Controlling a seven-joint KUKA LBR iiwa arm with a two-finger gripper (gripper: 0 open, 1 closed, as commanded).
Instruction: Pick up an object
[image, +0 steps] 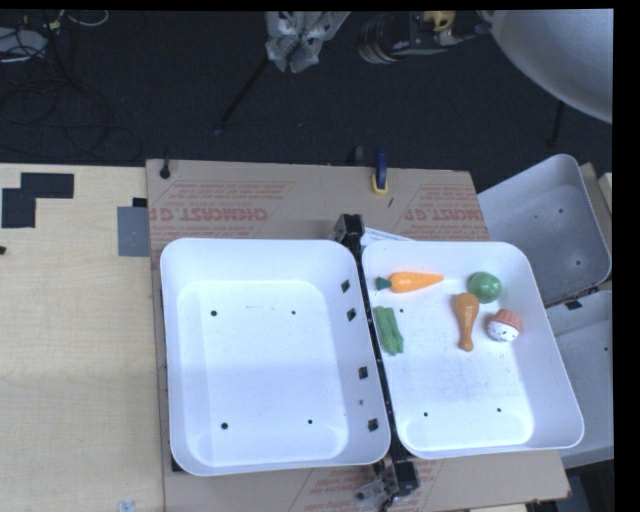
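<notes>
The right bin (540, 400) holds several toys in its far half. An orange carrot (415, 282) lies on its side near the far wall. Beside it to the right sits a round green piece (484, 286). A tan drumstick (466, 318) lies below them, next to a small white and red piece (504, 325). A green pod-like toy (388, 329) rests close to the divider. My gripper (296, 45) hangs high at the top of the view, beyond the bench's far edge and well away from both bins.
The left bin (185, 400) stands beside the right one on a cardboard sheet (260, 205). The arm's grey body (560, 50) crosses the top right corner. A grey panel (550, 215) lies to the right of the bins.
</notes>
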